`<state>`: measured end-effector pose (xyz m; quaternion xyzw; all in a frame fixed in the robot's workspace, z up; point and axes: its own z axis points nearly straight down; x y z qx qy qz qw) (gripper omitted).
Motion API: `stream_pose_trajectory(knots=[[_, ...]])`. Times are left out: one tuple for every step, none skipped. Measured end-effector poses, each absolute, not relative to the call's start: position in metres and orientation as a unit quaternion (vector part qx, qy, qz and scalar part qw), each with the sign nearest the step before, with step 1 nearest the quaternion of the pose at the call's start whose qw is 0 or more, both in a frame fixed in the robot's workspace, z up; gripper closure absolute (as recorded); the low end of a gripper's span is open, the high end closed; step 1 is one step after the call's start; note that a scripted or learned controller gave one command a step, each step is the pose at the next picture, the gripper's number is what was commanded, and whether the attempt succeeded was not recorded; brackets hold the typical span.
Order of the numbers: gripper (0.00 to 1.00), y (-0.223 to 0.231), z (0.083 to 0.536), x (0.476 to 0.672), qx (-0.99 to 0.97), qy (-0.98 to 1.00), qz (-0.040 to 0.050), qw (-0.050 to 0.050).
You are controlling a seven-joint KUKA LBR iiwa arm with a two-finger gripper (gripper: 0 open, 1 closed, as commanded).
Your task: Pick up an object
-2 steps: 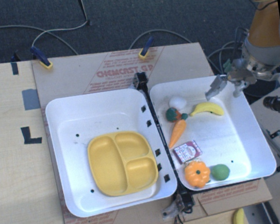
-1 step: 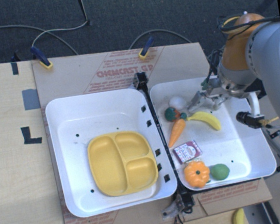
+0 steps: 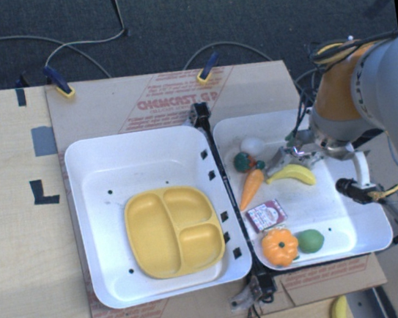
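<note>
The right bin holds several toy foods: a yellow banana, an orange carrot, a white ball, a small dark green piece, a red-and-white carton, an orange pumpkin and a green lime. My gripper hangs low over the bin's upper middle, just above the banana and right of the carrot's leafy end. Nothing shows as held in it.
In the left bin lies a yellow divided plate. A black clip joins the bins at the top. A second banana lies off the bench at the bottom right. Cables run across the dark floor behind.
</note>
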<state>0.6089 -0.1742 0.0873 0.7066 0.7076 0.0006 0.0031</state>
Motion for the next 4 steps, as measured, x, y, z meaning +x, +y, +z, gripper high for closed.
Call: stream_pose_trajectory(knots=[[1.0, -0.175, 0.097, 0.609, 0.707, 0.708, 0.0006, 0.004], [0.0, -0.175, 0.097, 0.609, 0.707, 0.707, 0.0005, 0.004], [0.0, -0.224, 0.137, 0.648, 0.707, 0.707, -0.0003, 0.001], [0.0, -0.162, 0.119, 0.668, 0.706, 0.708, -0.0003, -0.001]])
